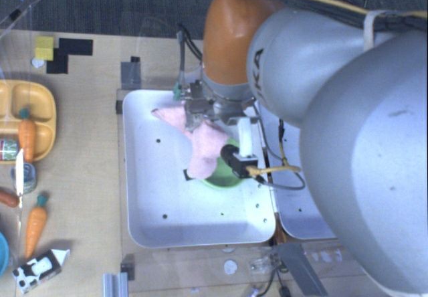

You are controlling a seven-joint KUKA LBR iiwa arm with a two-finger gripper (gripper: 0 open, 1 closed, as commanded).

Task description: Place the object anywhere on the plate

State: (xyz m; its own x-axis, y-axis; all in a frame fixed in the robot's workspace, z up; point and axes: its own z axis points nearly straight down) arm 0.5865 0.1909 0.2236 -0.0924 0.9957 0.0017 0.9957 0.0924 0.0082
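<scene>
A pink cloth (202, 147) hangs in the left white bin (154, 188), pinched at its top by my gripper (196, 114), which is shut on it. One corner of the cloth sticks out to the left, and its lower end drapes down over the left edge of a green plate (226, 180). The plate lies near the bin's right wall, and the cloth and a black and white wrist part with a yellow cable hide most of it. The orange band and grey arm tower over the bin's right side.
The right bin (301, 225) is mostly hidden under the arm. Left of the bins, on the bench, are a yellow divided tray (41, 98) with a carrot, another carrot (35, 223), a cow-patterned carton (39, 269) and black and yellow blocks (61, 52).
</scene>
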